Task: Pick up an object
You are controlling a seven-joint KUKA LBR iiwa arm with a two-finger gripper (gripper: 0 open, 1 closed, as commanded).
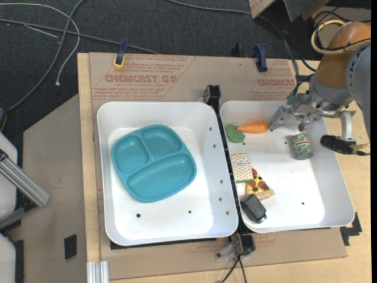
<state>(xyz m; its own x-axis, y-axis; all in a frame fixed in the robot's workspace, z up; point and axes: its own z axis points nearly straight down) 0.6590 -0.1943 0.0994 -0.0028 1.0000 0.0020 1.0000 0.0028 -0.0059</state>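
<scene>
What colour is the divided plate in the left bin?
Teal blue all over; the divided plate shows plainly in the camera view.

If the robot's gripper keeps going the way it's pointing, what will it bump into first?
Most likely the toy carrot. The gripper points left, toward the carrot's near end. Its height above the bin is hard to judge, so it might pass just over it.

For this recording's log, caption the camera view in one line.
Grey arm's gripper hovers by a toy carrot in the right white bin; a blue divided plate lies in the left bin.
</scene>
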